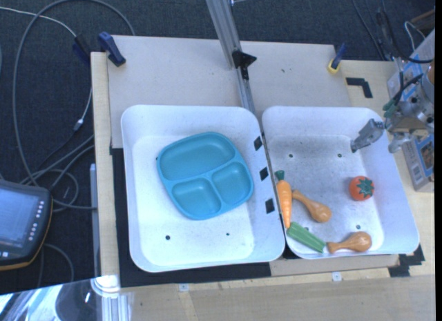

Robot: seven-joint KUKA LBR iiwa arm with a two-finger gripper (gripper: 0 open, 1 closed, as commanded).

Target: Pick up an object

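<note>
— Two white bins sit side by side on the tabletop (179, 71). What lies in the left bin (138, 174)?

— One blue divided plate (205, 174), three compartments, lying flat near the middle.

— And the right bin (304, 123)?

— Five toy foods. An orange carrot (284, 203) lies against the left wall, just beside a tan drumstick (312, 207). A green piece (305, 237) sits near the front wall, its end close to a second tan drumstick (351, 243). A red tomato (360, 188) rests apart from them, toward the right side.

— Where is the end effector (381, 135)?

— Over the right bin's back right part, reaching in from the right edge. One grey finger (366, 134) points down and left over bare bin floor; the tomato lies nearer the front, well apart from it.

— Is it grasping anything?

— Nothing shows between the fingers, and whether they are released or clenched, I cannot tell.
</note>
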